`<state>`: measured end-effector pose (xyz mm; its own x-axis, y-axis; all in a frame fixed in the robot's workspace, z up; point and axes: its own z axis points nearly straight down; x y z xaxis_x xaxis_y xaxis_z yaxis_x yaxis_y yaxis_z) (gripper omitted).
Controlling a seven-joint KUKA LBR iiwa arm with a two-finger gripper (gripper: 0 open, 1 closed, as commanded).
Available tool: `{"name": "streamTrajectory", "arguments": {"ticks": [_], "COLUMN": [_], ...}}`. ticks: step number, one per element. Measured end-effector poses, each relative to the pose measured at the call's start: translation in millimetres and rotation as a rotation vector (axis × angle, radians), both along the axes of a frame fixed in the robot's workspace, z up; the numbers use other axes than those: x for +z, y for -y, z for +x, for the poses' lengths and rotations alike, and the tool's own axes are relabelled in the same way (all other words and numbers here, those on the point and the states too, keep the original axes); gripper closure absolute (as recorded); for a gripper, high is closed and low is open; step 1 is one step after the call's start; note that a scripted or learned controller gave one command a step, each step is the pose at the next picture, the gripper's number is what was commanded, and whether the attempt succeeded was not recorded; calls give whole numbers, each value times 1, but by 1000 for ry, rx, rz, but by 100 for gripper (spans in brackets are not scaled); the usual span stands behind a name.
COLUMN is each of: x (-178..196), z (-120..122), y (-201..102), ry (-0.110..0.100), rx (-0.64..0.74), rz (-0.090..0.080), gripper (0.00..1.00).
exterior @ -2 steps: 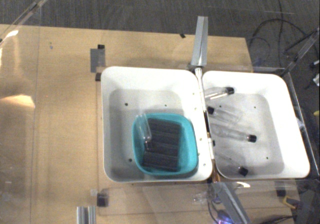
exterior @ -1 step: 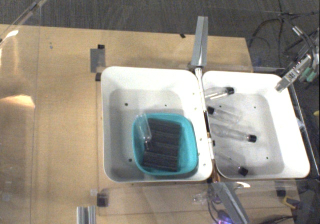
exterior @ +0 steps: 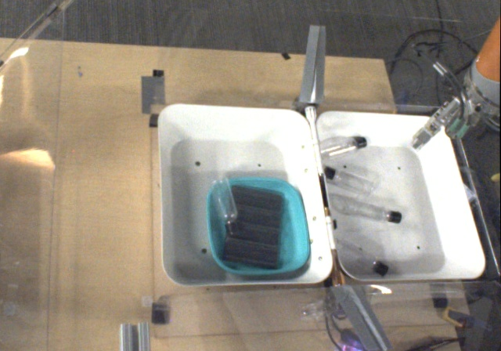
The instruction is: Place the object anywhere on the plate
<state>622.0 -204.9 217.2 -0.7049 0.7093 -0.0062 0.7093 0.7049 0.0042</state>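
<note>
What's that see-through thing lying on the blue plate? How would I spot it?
Find the left bin; a teal plate with dark ridges sits in it. On the plate's left edge lies a clear tube. The other clear tubes are all in the right bin.

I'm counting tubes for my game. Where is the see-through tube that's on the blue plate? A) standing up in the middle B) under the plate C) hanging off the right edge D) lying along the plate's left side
D. The tube lies flat along the left side of the plate, next to the dark block in the middle, all inside the left bin.
</note>
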Motion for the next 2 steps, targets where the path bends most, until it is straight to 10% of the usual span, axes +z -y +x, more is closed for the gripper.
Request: {"name": "streamTrajectory", "arguments": {"ticks": [1,2], "x": [13,124], "z": [3,12], "y": [-1,0], "ry": [11,6], "rx": [4,195], "rz": [-2,-4], "gripper": [100,100]}}
